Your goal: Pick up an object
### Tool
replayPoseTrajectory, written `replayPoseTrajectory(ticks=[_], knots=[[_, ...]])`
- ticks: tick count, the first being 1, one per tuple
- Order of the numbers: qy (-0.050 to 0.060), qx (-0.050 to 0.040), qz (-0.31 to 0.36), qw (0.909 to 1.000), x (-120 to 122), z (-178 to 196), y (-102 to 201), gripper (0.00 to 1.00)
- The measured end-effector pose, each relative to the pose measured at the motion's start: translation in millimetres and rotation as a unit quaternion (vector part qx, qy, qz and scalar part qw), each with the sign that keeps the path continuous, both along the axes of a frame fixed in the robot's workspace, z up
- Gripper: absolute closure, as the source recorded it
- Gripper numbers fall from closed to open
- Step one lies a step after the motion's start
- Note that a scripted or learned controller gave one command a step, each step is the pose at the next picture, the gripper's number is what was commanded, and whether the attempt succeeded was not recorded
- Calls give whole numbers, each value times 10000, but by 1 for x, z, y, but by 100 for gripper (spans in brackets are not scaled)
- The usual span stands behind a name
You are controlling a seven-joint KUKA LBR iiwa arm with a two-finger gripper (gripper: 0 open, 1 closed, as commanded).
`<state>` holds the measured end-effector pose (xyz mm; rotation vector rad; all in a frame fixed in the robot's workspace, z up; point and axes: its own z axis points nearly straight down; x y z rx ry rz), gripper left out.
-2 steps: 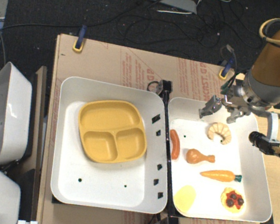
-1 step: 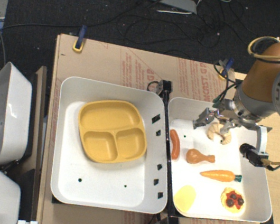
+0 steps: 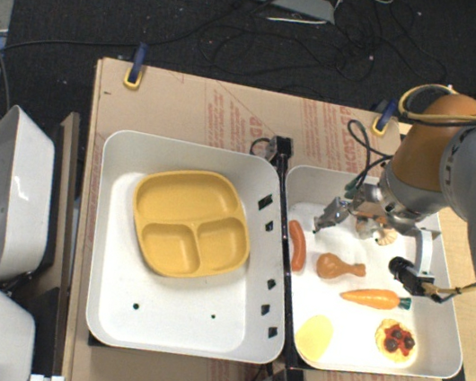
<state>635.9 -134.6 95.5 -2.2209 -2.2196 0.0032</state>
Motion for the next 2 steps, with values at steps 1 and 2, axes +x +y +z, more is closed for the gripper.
replayPoseTrajectory(ticks=[1,2], knots=[[-25,-4,-1,10000,1,13,0,100],[-44,-4,16,10000,3,76,5,100]])
